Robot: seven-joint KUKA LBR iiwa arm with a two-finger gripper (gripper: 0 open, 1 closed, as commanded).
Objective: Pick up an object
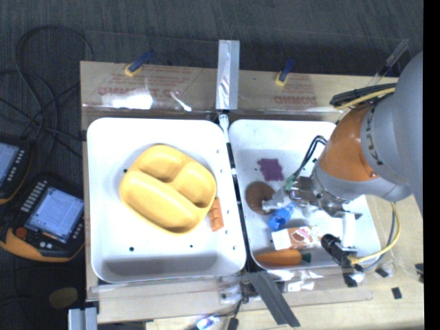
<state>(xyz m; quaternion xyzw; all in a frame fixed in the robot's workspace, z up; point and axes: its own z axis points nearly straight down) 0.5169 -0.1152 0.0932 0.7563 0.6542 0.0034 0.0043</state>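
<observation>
My gripper (289, 199) hangs low in the right bin (357, 133), reaching in from the right. Just left of it lies a brown round object (258, 194), and a small blue object (279, 218) sits right below it. A purple flat piece (270, 168) lies further back. In front are a white packet with a red print (297, 238) and an orange carrot-shaped object (278, 257). No object shows between the fingers.
The left bin (103, 253) holds a large yellow bun-shaped object (168, 187) and a small orange piece (216, 214) against its right wall. A handheld controller (45, 218) lies off the bench at the left.
</observation>
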